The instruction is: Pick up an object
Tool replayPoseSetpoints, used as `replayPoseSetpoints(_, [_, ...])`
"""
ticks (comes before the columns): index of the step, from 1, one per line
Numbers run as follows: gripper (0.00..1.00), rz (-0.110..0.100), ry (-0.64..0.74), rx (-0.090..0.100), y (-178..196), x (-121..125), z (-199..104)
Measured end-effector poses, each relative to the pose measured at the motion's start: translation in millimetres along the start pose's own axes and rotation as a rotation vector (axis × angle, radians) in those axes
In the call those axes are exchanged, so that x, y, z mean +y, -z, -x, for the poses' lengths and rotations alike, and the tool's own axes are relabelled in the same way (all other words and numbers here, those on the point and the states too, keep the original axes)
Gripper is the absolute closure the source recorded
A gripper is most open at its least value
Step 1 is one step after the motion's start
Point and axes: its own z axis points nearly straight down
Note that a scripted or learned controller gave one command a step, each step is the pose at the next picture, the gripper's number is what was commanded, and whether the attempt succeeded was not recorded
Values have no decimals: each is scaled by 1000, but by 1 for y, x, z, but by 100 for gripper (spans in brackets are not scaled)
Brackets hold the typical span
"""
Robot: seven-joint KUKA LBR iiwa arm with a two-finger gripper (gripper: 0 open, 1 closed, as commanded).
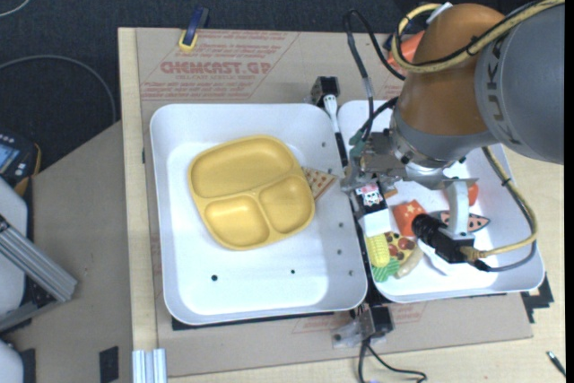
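Note:
My gripper (369,187) hangs below the grey and orange wrist (448,85), over the left edge of the right bin (516,278). The wrist hides most of it. Just below it in that bin lie a yellow toy corn cob (384,248) and a red-orange toy (408,215). Further right are a white piece (458,200) and a pizza-slice toy (474,224). A yellow three-part plate (251,191) lies in the left bin (260,296), with a small brown waffle-like piece (318,182) at its right rim.
A black cable with a plug (441,240) trails across the toys in the right bin. The arm covers the back half of that bin. A blue and yellow tool (192,29) lies on the cardboard behind the left bin.

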Motion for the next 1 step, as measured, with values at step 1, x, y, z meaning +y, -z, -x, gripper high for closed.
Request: replayPoseSetpoints(1, [100, 6, 2, 0, 4, 11, -4])
